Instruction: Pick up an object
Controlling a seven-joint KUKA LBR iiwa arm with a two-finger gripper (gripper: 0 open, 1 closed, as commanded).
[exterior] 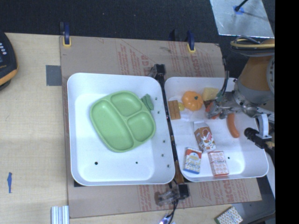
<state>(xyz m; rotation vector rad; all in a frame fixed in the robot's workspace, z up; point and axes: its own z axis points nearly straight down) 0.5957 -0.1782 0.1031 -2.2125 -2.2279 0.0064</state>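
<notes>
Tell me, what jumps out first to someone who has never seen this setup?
A big green divided plate lies in the left bin. In the right bin, an orange fruit glows near the far side, with the arm's tool right beside it and three small cartons nearer the camera.

I see a pale wooden bench (32, 139) carrying a brown cardboard sheet (117, 55), held at its far edge by two clamps (66, 35). Two white bins sit on the sheet: one (79, 171) well left of the gripper (216, 107), the other (247, 171) directly beneath it. Grey tape (53, 74) lies far left.
</notes>
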